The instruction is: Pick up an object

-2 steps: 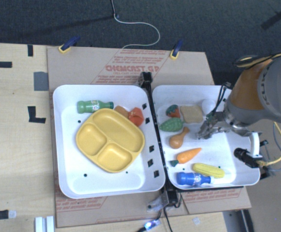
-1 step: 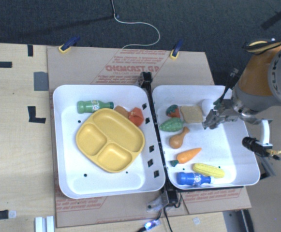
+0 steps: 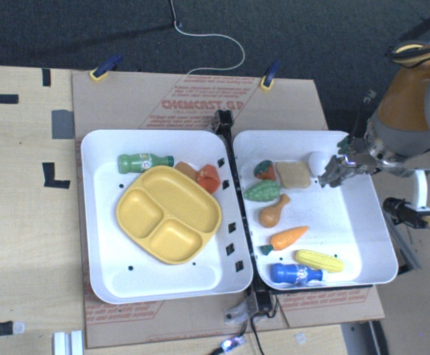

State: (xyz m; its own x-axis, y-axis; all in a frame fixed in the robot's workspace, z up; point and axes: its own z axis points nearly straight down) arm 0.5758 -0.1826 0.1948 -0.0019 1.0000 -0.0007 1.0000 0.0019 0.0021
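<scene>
Hand (image 3: 334, 171) over the right bin (image 3: 363, 220), near its upper right corner.
Whether it is open or closed, I cannot tell. Bread (image 3: 294, 174), drumstick (image 3: 273, 211), carrot (image 3: 289, 237) and corn (image 3: 319, 259) lie in this bin.

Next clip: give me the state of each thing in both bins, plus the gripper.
Yellow plastic divided tray: flat, left bin.
Green bottle: on its side.
Blue bottle: on its side, right bin.
Yellow toy corn: lying loose.
Orange toy carrot: lying loose.
Gripper: above right bin, nothing visibly held.
</scene>
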